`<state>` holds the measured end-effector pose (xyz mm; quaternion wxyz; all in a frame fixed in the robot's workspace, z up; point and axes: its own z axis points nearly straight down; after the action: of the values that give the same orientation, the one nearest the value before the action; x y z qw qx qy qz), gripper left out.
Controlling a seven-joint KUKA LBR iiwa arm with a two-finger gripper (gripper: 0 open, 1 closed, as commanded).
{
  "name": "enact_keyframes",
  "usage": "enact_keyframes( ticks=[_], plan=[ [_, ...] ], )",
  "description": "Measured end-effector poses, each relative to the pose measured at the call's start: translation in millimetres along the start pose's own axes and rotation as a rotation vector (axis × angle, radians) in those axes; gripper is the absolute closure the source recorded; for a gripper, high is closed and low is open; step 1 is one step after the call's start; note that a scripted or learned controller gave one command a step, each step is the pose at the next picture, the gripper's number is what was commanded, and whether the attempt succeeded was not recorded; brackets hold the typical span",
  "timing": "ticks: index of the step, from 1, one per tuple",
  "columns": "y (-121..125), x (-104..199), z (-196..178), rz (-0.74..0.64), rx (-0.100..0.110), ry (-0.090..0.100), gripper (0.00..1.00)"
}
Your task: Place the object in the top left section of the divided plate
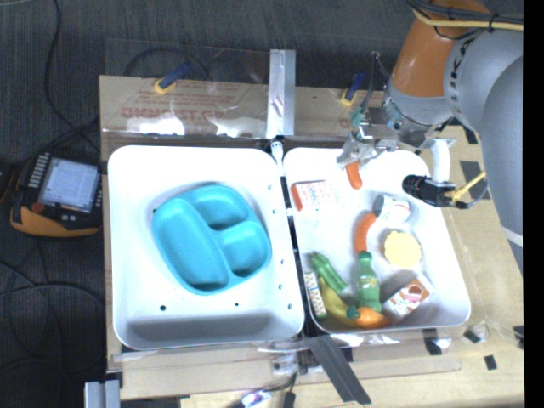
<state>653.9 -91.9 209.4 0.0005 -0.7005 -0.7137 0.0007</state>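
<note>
Reaching over the right bin (455, 253), arm (442, 49) seemingly bent downward.

Position: fixed above the wooden bench (136, 100)
Facing: downward, slanted
Range: both shallow white plastic bins (127, 313) framed whole
Arm entry: 3 o'clock

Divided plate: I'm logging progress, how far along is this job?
Nothing looks placed yet: the blue divided plate in the left bin has bare sections. In hand: the pincer hangs over the right bin just above a small orange piece. Left: carrying it to the top left section.
</note>
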Motion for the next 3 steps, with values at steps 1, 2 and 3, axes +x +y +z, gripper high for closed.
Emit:
enact_keyframes(
  ticks=[1, 2, 3],
  plan=[
    [15.0, 56.2, 26.3, -0.018, 0.001, -0.002, 1.0],
    [16.4, 132.3, 26.1, -0.22, 0.0, -0.002, 1.0],
    [-69.8, 163.5, 26.5, -0.458, 0.001, 0.001, 1.0]
  ],
)
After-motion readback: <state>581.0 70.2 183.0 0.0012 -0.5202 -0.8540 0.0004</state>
